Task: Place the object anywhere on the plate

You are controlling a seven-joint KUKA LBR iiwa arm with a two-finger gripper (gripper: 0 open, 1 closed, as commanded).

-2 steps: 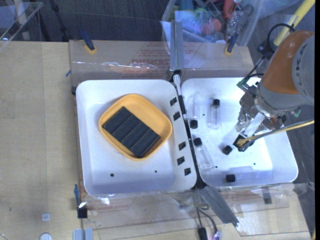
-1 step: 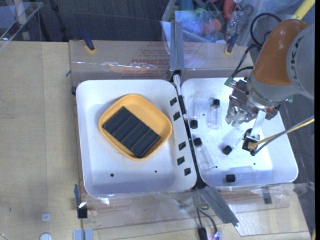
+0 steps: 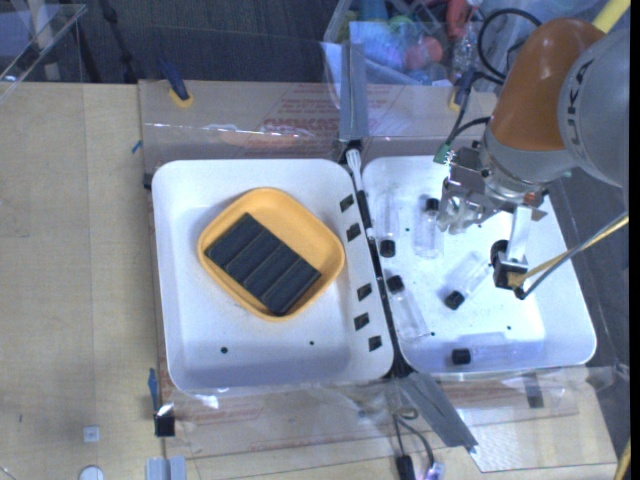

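The two white bins sit side by side: the left bin (image 3: pixel 180 348) holds the plate and the right bin (image 3: pixel 560 338) holds the loose pieces. The arm (image 3: pixel 560 78) comes in from 3 o'clock and bends down over the right bin.

The yellow plate (image 3: pixel 225 228) lies near the middle of the left bin. A dark ridged slab (image 3: pixel 265 260) covers most of its floor, running from 10 o'clock to 4 o'clock. It rests wholly on the plate, and I cannot be sure whether it is the task's thing or an insert.

The gripper (image 3: pixel 468 208) hangs over the right bin toward 12 o'clock. I cannot tell whether it is spread or closed, and nothing can be seen held in it.

Near it lie small clear vials with black caps:
- one vial (image 3: pixel 428 236) is just beside the gripper at its 8 o'clock
- a second vial (image 3: pixel 468 273) lies at the bin's centre
- a third vial (image 3: pixel 403 308) lies along the wall at 8 o'clock

If a vial is the object, the step in hand looks like the pick. The central vial is the best choice, since it lies well clear of the walls and the other vials. The gripper should come down square across the vial's short axis, because a clear round body is likely to roll or squirt out. Any carry should cross the ridge between the bins high, then end over the plate's bare rim area at 12 o'clock or on the slab.
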